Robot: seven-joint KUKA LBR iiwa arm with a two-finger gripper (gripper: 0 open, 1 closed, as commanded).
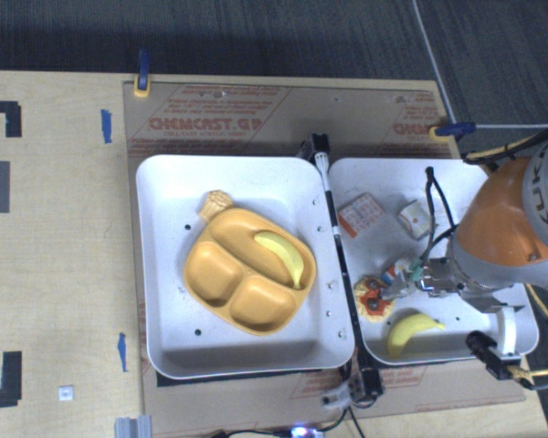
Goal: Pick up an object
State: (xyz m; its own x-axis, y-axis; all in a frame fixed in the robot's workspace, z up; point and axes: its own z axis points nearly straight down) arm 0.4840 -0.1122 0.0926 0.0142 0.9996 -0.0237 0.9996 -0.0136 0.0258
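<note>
In the right bin (521, 336), my gripper (413, 277) hangs low at the end of the grey arm with the orange band (502, 226). It sits just right of a small multicoloured toy (376, 295) and above a yellow banana (411, 329) near the bin's front wall. Farther back lie a white and red packet (360, 215) and a small white block (413, 217). I see nothing held in the gripper.
The left bin (160, 245) holds a yellow divided plate (228, 281) with a second banana (283, 255) and a small tan item (216, 204) at its back edge. A black cable (438, 210) loops off the arm. Cardboard lies under both bins.
</note>
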